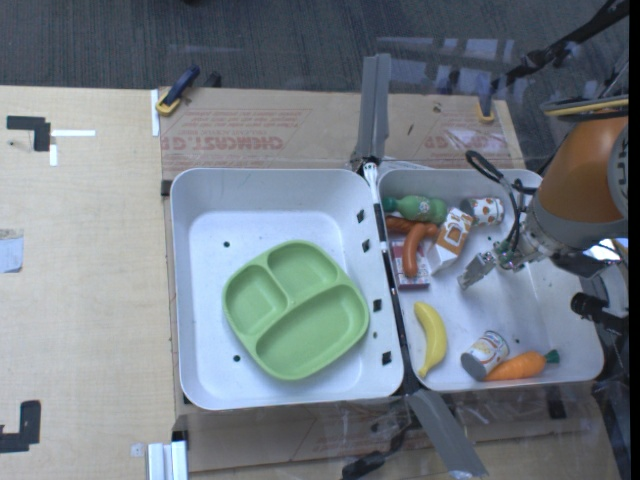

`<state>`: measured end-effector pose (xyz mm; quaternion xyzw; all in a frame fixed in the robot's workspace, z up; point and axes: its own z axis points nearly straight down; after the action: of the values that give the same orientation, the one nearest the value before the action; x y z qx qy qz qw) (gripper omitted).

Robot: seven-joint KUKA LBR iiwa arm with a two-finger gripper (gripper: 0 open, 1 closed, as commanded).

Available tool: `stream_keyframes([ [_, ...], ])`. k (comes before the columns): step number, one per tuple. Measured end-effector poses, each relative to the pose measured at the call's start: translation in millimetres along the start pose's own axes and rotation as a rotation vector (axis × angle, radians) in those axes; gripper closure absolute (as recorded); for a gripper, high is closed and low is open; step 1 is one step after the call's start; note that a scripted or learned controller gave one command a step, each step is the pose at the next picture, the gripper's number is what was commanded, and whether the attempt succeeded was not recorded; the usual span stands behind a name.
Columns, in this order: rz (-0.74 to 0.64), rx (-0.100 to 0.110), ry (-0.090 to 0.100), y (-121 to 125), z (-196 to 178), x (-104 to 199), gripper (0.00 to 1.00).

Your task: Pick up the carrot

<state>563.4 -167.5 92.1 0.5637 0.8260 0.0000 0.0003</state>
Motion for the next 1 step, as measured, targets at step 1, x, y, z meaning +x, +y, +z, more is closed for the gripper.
stream_keyframes([
  [1,-0.121,-0.002,-0.002,-30.9,-0.7,-47.1,0.0],
])
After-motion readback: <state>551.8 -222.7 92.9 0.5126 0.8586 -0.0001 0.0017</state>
